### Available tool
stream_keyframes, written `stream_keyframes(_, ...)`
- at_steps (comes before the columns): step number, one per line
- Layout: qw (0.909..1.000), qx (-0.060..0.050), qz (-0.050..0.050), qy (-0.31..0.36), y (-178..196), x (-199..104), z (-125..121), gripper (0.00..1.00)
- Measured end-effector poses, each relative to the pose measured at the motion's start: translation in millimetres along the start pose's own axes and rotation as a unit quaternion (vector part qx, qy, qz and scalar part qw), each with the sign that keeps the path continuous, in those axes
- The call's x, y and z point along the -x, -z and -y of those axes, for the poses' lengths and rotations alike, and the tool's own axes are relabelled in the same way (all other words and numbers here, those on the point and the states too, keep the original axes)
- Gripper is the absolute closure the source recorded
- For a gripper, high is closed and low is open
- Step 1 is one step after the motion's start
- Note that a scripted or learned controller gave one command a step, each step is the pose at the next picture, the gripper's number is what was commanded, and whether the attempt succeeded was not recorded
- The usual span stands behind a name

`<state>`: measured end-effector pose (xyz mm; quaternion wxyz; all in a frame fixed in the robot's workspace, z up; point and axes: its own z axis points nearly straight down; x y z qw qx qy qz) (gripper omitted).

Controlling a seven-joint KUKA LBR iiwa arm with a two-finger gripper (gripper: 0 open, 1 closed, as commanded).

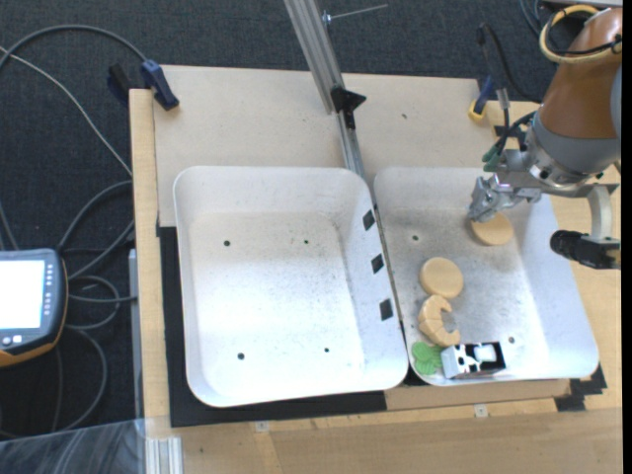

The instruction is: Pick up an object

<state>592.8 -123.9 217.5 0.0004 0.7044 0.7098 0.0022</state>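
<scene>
A: Status?

B: My gripper (487, 203) is low over the far part of the right bin (553, 309), right above a tan round piece (493, 231) and touching or nearly touching its far edge. Can't tell from this angle how the gripper is set or whether it has any hold on the piece, which looks to be lying on the bin floor.

A: Rest of the bin?

B: Tan disc (442, 276) mid-bin. Nearer, a tan croissant-like piece (436, 319). At the near edge, a green flat item (427, 357) beside a small black-and-white box (474, 359). Left bin (267, 284) sits alongside on the counter (247, 126).
</scene>
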Motion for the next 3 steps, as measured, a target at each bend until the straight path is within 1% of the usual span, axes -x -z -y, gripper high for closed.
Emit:
stream_keyframes(1,1.0,-0.003,-0.001,0.0,-6.4,-56.3,1.4,1.0)
stream_keyframes(2,1.0,0.0,0.0,0.0,10.9,-108.7,2.1,1.0)
stream_keyframes(3,1.0,-0.001,0.0,0.0,15.0,-171.9,-3.7,1.0)
